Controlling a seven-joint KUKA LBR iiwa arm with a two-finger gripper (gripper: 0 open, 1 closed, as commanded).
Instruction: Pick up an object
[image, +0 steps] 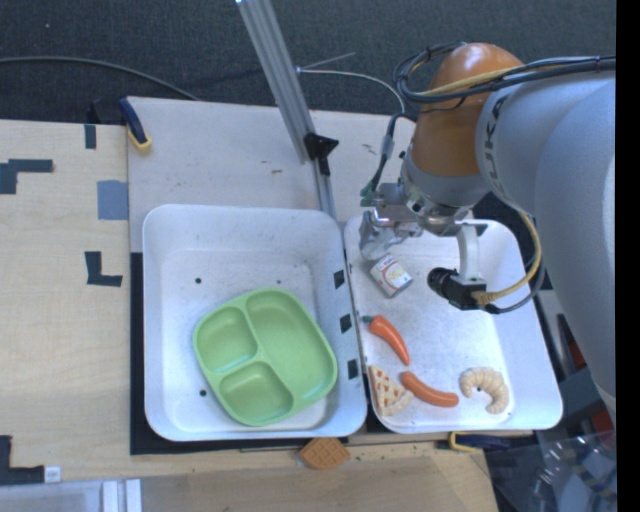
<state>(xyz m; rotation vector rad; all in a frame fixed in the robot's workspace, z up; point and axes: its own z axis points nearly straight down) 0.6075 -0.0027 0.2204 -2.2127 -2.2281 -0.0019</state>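
Camera view shows the pincer (385, 232) low in the right bin (530, 385), near its far left corner, just above a small white packet (391, 275). We cannot tell how the pincer stands. We judge this the approach step: nothing is lifted yet. The packet lies by the bin's far left side; an orange carrot (391, 339), a waffle piece (388, 391), a sausage (430, 390) and a shrimp (487, 388) lie toward the near edge. The left bin (165, 300) holds 1 green divided plate (264, 355). Next, we think, the pincer must settle squarely over the packet before clamping.
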